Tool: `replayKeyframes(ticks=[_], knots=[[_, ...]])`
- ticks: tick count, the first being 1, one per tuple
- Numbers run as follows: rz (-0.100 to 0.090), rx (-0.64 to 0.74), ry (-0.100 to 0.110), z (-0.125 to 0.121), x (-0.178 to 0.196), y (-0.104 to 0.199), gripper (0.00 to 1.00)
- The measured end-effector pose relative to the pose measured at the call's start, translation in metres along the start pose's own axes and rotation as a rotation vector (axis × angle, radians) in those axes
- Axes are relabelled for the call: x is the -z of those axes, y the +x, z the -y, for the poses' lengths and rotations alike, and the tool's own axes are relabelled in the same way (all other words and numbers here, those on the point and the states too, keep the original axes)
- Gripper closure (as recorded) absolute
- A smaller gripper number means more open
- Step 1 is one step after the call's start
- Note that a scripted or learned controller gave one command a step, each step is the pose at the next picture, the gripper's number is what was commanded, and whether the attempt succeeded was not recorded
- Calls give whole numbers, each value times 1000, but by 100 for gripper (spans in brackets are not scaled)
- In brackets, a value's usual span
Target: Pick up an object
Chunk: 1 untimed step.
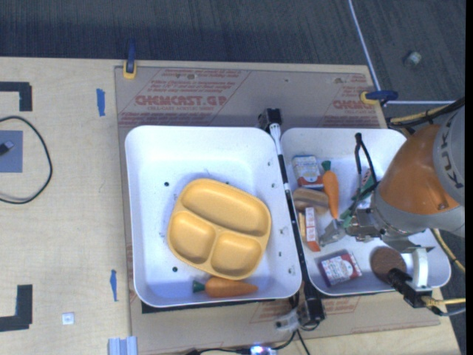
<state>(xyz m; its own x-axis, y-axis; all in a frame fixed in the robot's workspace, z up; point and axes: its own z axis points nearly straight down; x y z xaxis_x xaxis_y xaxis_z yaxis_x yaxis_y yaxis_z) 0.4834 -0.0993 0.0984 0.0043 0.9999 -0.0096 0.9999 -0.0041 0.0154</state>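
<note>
My gripper (334, 233) hangs low in the middle of the right bin (334, 133), at the end of the arm's orange band (417, 180). It sits just right of a narrow red packet (311, 226) and below an orange carrot (331, 191). A brown bun-like piece (310, 198) and a small labelled box (306, 168) lie farther back. A dark red packet (339, 268) rests toward the front, with a brown disc (386, 261) beside it. I see nothing clearly held.
The left bin (140, 198) holds a yellow divided plate (218, 228) and a second carrot (225, 288) at its front wall. A black divider bar (284, 191) runs between the bins. Cables trail at the bench's right edge (414, 113).
</note>
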Motion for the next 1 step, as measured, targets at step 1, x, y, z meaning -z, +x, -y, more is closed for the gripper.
replayKeyframes(ticks=[1], knots=[[1, -4, 4, 2, -8, 0, 0]])
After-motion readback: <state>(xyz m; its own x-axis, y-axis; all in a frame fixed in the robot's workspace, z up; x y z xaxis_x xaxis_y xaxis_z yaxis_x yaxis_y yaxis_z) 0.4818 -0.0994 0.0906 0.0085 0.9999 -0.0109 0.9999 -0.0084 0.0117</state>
